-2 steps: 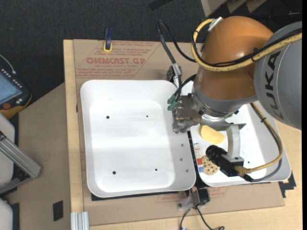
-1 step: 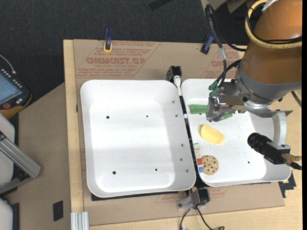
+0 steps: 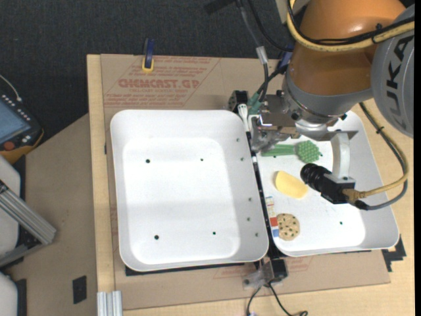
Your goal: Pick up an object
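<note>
My gripper (image 3: pixel 264 131) hangs low over the far left corner of the right bin (image 3: pixel 368 232), under the big orange wrist band. Just in front of it lies a green brush (image 3: pixel 293 152), handle pointing left, its round head to the right. A yellow rounded piece (image 3: pixel 290 184) rests in the middle of that bin. Nearer the front edge lies a round brown cookie (image 3: pixel 287 226) with dark dots. The gripper's tip is close to the brush handle; whether it touches it is hidden by the wrist.
The left bin (image 3: pixel 131 137) sits flush against the right one. A black cylinder (image 3: pixel 325 182) on a tan cable and a white bracket (image 3: pixel 341 157) hang from the arm over the right bin. Cardboard (image 3: pixel 164 78) lies under both bins, with a blue-yellow clamp (image 3: pixel 148 56) at the back.
</note>
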Controlling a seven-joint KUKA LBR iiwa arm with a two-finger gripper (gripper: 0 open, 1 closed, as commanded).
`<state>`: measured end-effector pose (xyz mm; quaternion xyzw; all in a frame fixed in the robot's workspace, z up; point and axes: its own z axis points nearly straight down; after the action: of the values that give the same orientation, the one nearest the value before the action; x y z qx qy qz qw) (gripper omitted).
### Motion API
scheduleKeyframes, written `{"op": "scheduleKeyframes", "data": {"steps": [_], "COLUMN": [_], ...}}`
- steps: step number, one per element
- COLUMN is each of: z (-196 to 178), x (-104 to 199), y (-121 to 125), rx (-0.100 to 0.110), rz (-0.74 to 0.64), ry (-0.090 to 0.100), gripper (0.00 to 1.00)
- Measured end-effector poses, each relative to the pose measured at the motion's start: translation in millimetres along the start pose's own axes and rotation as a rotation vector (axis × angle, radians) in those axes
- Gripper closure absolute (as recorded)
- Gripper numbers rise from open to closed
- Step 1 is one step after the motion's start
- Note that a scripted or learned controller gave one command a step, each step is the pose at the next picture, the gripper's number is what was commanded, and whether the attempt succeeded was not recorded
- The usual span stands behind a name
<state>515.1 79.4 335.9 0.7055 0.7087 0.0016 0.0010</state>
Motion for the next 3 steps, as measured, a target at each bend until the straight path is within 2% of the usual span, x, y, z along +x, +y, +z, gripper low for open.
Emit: {"op": "scheduleKeyframes", "data": {"steps": [1, 2, 3], "z": [68, -55, -74], "x": [29, -4, 8], "y": [-11, -35, -35], "rx": [0.014, -0.011, -0.002], "rz": [0.002, 0.006, 0.003], "ry": [-0.001, 0.002, 0.0], "gripper": [1.0, 1.0, 1.0]}}
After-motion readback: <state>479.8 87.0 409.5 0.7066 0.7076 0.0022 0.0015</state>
